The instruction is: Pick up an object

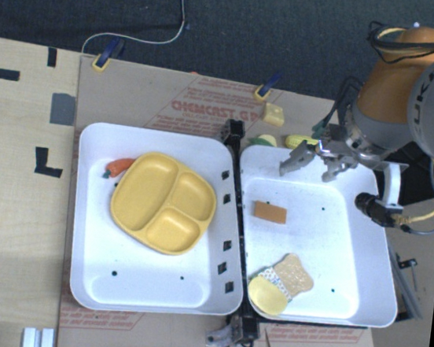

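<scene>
My gripper point(315, 165) hangs over the far edge of the right bin point(364, 260), its two grey fingers spread open with nothing between them. A small brown block point(270, 212) lies in the right bin, below and left of the gripper. A beige sponge-like piece on a yellow round object point(282, 284) rests near that bin's front edge. In the left bin point(92, 216) sits a yellow divided plate point(164, 202) with an orange carrot-like piece point(119, 166) poking out at its upper left.
Small yellow and green pieces point(272, 114) point(264, 141) lie on the cardboard behind the bins. A black divider point(232, 210) runs between the two bins. The arm's orange band point(400, 74) fills the upper right.
</scene>
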`<control>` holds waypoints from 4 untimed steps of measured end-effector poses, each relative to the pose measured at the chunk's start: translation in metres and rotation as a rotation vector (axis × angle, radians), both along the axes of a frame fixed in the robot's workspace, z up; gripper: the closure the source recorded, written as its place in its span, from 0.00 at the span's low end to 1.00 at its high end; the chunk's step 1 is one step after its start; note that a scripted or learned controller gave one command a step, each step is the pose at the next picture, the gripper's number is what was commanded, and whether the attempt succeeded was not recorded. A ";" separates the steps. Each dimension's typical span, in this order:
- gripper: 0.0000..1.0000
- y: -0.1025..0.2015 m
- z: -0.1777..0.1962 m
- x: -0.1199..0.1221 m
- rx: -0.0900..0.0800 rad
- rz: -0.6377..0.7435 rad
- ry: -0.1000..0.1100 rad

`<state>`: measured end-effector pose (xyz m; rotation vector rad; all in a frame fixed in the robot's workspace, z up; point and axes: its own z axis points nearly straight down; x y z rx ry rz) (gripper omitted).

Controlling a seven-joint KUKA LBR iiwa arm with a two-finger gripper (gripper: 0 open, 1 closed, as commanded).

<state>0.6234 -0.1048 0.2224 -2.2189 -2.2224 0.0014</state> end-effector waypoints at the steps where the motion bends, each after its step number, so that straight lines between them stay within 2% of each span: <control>1: 0.00 -0.009 -0.126 -0.006 0.001 -0.001 0.013; 2: 0.00 0.009 -0.138 -0.017 -0.002 0.000 -0.002; 3: 0.00 -0.009 -0.137 0.003 0.000 0.000 -0.003; 4: 0.00 -0.004 -0.137 -0.020 -0.002 -0.001 -0.003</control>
